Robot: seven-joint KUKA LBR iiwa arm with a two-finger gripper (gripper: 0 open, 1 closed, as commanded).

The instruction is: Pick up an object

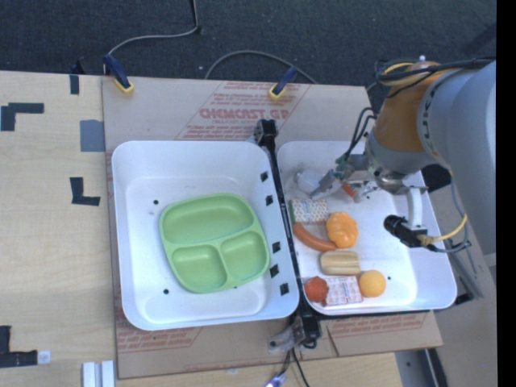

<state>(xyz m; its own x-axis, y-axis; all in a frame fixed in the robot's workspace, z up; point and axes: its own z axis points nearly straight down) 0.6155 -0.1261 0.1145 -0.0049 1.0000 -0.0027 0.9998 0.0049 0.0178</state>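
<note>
Tomato [316, 288], packet [344, 291], orange ball [372, 283]: right bin [439, 293], 6 o'clock. Bun [339, 262], sausage [311, 235], orange pepper [342, 228]: centre. Gripper [340, 180]: 11 o'clock, grip state indeterminate, nothing visibly held. Green tray [214, 242]: left bin [137, 168]. Risk: crowded items, fingers nudging neighbours, missed grasp.

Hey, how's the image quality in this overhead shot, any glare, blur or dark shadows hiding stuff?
Camera view: lighting is even, and the white left bin looks bright but not blown out; the green divided plate reads sharp; the two-finger gripper area is small and soft, so its detail is hard to resolve; the grey arm casts only a faint shadow on the white right bin.
</note>
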